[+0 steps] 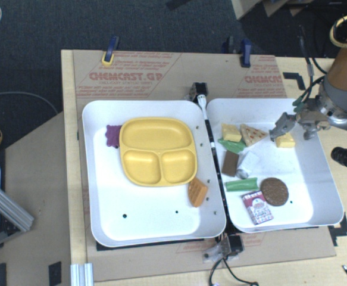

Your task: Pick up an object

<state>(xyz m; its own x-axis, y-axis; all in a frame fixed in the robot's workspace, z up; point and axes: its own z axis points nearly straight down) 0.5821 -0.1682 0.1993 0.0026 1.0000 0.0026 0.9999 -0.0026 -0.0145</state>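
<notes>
The arm comes in from the right and its gripper (294,126) hangs over the upper right part of the right bin (322,186). The two grey fingers (281,126) are spread apart, with nothing between them. A small yellow block (285,140) lies on the bin floor just below the gripper, right beside the left finger's tip; whether they touch, I cannot tell.

To the left of that block sit a triangular cracker-like wedge (252,134) and another pale yellow cube (232,133), with a green piece (230,145) just under them. Lower in the same bin lie a brown bar (230,163), a green stick (241,185), a dark brown round cookie (275,191) and a red and white packet (258,208), all well apart from the gripper.

The left bin (102,177) holds a yellow divided plate (158,151), a purple piece (112,136) touching its left edge, and an orange-brown chunk (197,192) near its lower right corner.
</notes>
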